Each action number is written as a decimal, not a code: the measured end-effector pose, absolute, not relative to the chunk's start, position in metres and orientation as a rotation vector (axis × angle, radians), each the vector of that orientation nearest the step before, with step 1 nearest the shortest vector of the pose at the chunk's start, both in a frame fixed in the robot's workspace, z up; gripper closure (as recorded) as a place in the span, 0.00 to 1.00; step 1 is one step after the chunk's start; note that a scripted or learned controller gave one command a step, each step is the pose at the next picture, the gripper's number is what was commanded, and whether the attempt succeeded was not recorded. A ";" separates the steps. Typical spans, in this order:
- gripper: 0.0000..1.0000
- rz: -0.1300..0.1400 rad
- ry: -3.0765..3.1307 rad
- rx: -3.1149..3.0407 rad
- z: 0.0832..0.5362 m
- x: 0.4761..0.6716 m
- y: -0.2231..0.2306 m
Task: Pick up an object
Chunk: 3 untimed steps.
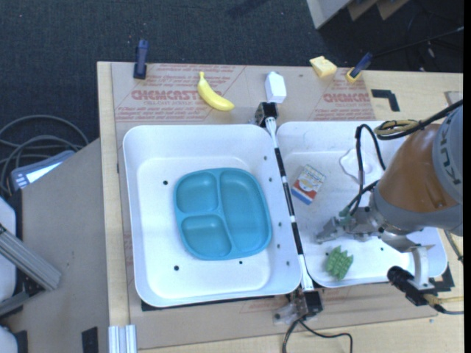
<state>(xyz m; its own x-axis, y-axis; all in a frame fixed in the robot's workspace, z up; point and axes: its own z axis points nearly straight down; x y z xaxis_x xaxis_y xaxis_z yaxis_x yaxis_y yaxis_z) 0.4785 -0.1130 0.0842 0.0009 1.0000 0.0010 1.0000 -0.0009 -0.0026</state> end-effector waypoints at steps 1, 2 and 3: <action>0.00 0.000 -2.223 -2.222 0.113 0.479 -0.109; 0.00 0.001 -2.220 -2.219 0.090 0.479 -0.094; 0.00 0.000 -2.223 -2.221 0.135 0.479 -0.096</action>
<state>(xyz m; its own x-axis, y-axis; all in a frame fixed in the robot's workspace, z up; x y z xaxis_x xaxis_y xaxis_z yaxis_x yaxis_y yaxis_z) 0.4792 -0.0963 0.1352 -0.0010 1.0000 -0.0009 1.0000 0.0010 0.0007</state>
